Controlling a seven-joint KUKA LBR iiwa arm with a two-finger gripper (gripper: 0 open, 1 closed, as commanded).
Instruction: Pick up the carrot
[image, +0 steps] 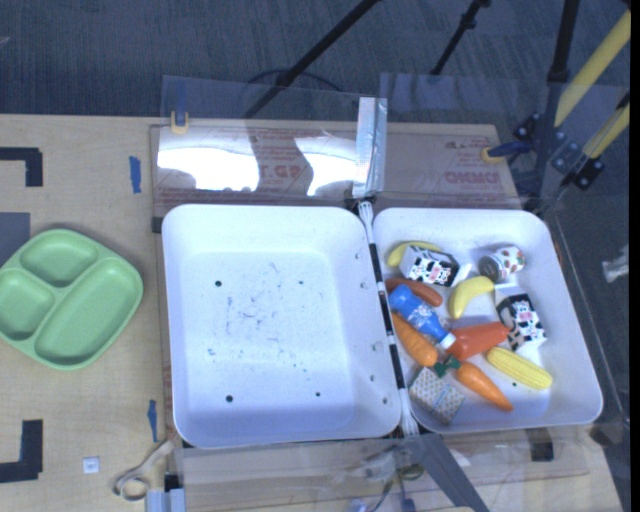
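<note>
Carrot (483, 383) wedged between corn (519, 368), sponge (438, 396).

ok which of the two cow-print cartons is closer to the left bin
The cow-print carton beside the banana at the top of the right bin. The other carton sits nearer that bin's right wall, above the corn.

camera view: you're looking down at a slant on both white bins (265, 415)
distance: fairly far, whole bench (80, 150) fits
</note>
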